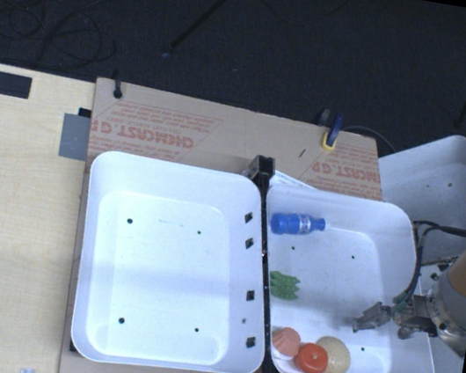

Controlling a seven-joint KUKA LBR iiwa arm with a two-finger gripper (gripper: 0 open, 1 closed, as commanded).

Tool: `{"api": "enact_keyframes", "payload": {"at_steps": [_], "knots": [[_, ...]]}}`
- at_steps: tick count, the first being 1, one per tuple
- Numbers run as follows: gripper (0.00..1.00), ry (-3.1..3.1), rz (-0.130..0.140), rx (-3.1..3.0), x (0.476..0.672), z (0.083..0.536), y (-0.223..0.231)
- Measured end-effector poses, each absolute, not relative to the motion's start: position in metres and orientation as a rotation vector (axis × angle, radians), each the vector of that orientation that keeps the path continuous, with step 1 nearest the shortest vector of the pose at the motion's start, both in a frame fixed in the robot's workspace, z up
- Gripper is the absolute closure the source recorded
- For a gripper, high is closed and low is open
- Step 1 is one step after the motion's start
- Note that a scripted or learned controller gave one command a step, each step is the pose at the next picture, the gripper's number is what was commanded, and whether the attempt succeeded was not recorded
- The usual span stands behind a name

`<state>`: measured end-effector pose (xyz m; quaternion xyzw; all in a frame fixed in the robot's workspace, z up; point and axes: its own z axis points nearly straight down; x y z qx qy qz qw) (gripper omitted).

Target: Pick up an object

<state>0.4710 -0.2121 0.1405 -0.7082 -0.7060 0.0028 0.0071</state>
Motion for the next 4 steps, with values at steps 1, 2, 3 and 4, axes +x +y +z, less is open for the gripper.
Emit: {"api": "enact_keyframes", "payload": {"at_steps": [1, 2, 3, 4], "knots": [[0.0, -2.231, -0.007, -2.226, 0.496, 0.261, -0.214], [0.0, -2.225, 0.0, -2.22, 0.54, 0.258, -0.213], [0.0, -2.206, 0.011, -2.212, 0.474, 0.137, -0.21], [0.0, -2.231, -0.007, -2.227, 0.489, 0.268, -0.214]]}}
